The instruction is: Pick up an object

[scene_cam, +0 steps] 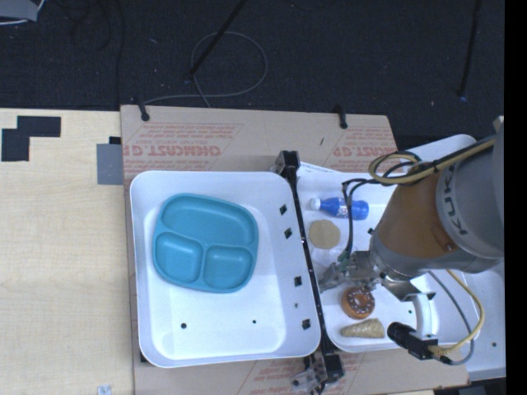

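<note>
Brown, sprinkled doughnut (358, 303) lies in the right bin (387, 344), just below the gripper (350, 271), whose metal fingers (333, 275) are too blurred and arm-shadowed to tell whether they are parted or closed. A pale wedge (363, 329) sits below the doughnut; a tan disc (324, 234) and blue bottle (344, 208) lie above the fingers. A blue divided plate (204, 242) rests in the left bin (165, 336).

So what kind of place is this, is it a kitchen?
Probably not a kitchen, more likely a robot lab. A grey robot arm reaches over two white bins on a bench, and loose cables lie on the dark floor. The blue plate and donut look like toys.
</note>
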Controlling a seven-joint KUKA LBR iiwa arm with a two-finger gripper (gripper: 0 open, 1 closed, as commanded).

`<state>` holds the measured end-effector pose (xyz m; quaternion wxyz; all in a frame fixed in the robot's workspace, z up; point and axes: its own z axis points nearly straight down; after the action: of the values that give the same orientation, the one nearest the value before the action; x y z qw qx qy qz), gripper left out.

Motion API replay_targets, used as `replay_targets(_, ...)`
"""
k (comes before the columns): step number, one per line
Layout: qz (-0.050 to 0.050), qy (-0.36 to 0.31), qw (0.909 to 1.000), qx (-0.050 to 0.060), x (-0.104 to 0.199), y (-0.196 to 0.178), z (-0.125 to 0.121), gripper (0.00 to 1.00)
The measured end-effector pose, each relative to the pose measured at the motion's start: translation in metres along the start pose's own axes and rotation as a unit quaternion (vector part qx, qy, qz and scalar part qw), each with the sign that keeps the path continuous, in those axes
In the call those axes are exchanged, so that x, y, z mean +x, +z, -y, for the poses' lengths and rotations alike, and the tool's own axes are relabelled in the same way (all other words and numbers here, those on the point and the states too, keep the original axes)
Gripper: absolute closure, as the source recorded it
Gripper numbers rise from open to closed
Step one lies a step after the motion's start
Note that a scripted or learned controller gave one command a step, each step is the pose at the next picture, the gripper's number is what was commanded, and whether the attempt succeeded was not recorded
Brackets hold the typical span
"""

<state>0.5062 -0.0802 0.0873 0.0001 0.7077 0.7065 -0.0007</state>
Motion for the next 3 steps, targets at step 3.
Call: replay_targets(3,0.000,0.000,1.0000,-0.002,-0.020,-0.125,0.007,1.00)
